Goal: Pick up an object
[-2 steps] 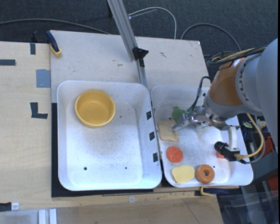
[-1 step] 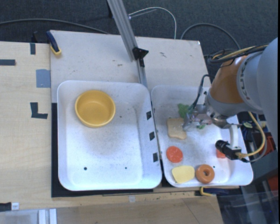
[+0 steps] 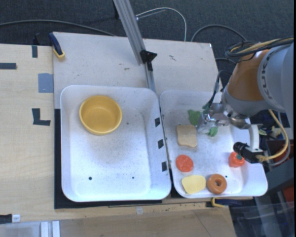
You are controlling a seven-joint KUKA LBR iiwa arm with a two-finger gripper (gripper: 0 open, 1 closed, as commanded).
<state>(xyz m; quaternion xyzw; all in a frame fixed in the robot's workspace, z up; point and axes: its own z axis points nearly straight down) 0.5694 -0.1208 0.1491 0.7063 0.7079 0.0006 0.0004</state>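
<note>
Over the right bin [image 3: 251, 184], the end effector [image 3: 208, 121] sits low among green pieces [image 3: 195, 116].
Whether its grip is wide, narrow or closed on the green cannot be told. Nearby lie a tan bread slice [image 3: 187, 136], red tomato slice [image 3: 184, 163], yellow piece [image 3: 193, 184] and donut [image 3: 217, 183]; a yellow bowl [image 3: 100, 114] rests in the left bin [image 3: 113, 181].

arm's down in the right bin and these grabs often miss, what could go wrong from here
1. The gripper sits over the green item, close to the bread slice; a grab may nudge the bread or catch both.
2. The green item lies near the right bin divider wall, so a push could jam it there.
</note>
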